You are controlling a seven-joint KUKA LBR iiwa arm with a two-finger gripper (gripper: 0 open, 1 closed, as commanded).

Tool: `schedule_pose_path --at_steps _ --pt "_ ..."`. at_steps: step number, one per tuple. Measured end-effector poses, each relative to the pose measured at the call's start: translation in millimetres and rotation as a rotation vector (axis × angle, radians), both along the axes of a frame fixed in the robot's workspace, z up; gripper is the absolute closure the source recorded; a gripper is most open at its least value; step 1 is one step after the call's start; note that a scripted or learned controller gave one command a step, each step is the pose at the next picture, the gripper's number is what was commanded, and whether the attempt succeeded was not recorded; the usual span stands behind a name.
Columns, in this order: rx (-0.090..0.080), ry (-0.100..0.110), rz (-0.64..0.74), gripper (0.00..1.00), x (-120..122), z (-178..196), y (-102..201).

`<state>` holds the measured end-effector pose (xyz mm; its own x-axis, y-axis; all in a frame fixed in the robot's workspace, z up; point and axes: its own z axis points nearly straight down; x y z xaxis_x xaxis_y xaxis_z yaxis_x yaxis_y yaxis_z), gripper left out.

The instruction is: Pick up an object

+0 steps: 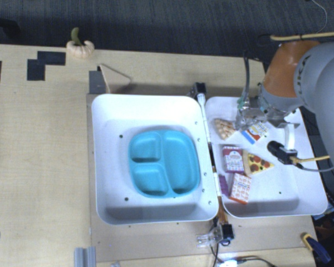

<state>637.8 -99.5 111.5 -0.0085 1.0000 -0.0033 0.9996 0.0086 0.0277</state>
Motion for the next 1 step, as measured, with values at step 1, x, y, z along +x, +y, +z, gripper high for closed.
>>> schedule_pose_path --at_steps 1 --pt "0.000 0.001 0.000 0.00 -0.3 -0.3 0.0"
